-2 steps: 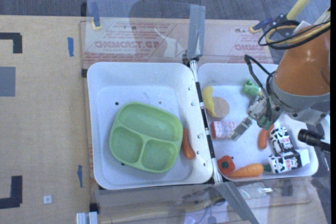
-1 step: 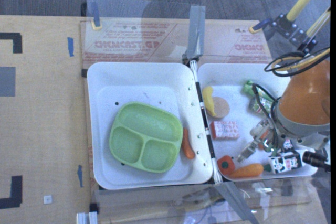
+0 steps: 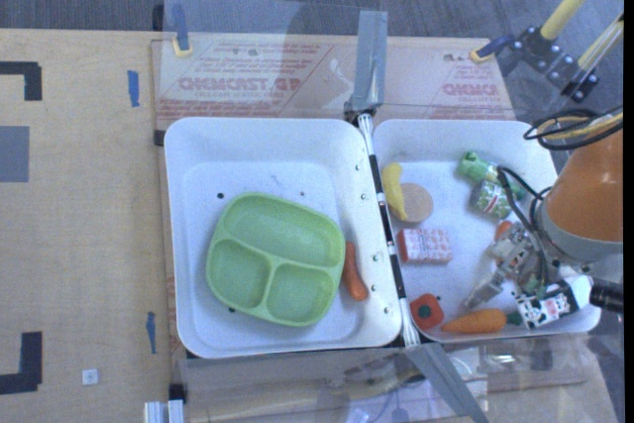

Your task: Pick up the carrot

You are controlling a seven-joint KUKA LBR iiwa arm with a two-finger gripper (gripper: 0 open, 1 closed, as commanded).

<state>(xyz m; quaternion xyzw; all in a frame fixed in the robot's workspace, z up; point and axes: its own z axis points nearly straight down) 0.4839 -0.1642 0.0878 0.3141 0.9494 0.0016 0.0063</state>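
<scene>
Carrot (image 3: 474,321): lies flat in the right bin (image 3: 448,136), along its near wall, just below the claw (image 3: 498,277) in the camera view and a touch to its left. Not in the grip; apart from the claw by a small gap. Cannot tell whether the claw is released or clenched, the tip being a tangle of metal and cable from this angle.

Step in hand, as judged: lining up over the carrot before descent. Best done by shifting toward the near wall, turning the wrist so the grip closes across the carrot's narrow width, not along its length, and aiming at the thick middle, not the taper. Little room there: risks striking the bin's near wall on the way down.

Just left of the carrot, lower left of the claw: a round red toy with a green top (image 3: 426,311), nearly touching the carrot's end and likely to be nudged. To the claw's lower right: a small black-and-white item (image 3: 542,305), close to the carrot's other end. Left of the claw: a red-and-white box (image 3: 426,245). Farther up and left: a banana (image 3: 394,190) beside a tan disc (image 3: 417,204). Above the claw: a green bottle (image 3: 481,167).

Well off to the left, in the left bin (image 3: 188,213): a green divided plate (image 3: 277,258) and a second orange stick (image 3: 354,272), easily mistaken for the target.
</scene>
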